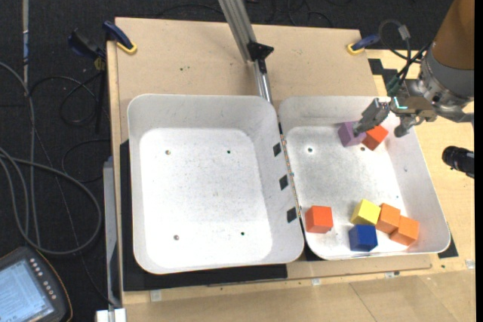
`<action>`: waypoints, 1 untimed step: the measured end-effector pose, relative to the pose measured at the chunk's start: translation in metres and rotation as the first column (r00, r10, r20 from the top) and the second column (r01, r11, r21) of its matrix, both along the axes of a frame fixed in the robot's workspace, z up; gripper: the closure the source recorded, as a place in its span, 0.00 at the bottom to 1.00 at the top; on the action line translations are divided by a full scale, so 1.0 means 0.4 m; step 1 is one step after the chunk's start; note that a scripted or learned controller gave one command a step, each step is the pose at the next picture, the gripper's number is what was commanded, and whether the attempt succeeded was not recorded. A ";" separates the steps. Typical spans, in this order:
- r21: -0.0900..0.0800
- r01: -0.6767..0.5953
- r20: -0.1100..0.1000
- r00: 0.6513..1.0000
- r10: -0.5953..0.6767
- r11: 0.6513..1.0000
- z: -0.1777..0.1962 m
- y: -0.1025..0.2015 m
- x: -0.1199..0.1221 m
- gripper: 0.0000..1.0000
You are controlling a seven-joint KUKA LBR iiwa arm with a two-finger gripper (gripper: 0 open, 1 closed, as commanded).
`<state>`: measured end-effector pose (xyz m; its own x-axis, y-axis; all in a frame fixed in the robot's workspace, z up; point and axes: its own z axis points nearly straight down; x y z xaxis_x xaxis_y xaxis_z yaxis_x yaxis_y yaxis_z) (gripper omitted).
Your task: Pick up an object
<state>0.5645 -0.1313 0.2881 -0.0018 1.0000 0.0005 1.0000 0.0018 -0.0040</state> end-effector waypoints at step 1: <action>-0.001 0.001 0.004 1.000 -0.001 1.000 0.005 0.000 0.001 0.00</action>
